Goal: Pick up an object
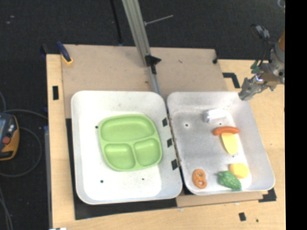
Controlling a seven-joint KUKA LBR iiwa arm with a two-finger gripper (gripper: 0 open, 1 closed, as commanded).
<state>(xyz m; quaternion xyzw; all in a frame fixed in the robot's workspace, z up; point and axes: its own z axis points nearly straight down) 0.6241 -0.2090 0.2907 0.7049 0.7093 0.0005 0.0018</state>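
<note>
We are looking down on a bench of pale, matte board that is carrying two shallow white bins side by side. The right bin is our landmark: a rounded-cornered tray with a dull, faintly speckled floor.

The gripper is hanging just past the right bin's far right corner, over its rim, a small grey metallic piece at the end of the arm's wrist. It is too small and blurred for us to tell how the claw is standing, and we are seeing nothing in it.

Inside the right bin the loose things are lying well apart from the gripper. A small pale, blocky piece is sitting toward the far side. Nearer the middle, a slim orange-red sausage shape is touching the top of a smooth yellow wedge. Along the near edge we are finding a ring-patterned orange pretzel shape, a knobbly green lump and, just beside that, a glossy yellow block.

To the left of the right bin, the left bin is holding a smooth lime-green plastic plate with three moulded compartments, lying flat and slightly turned.

Beyond the right bin's far left corner, a ribbed aluminium post is rising at a slant.
</note>
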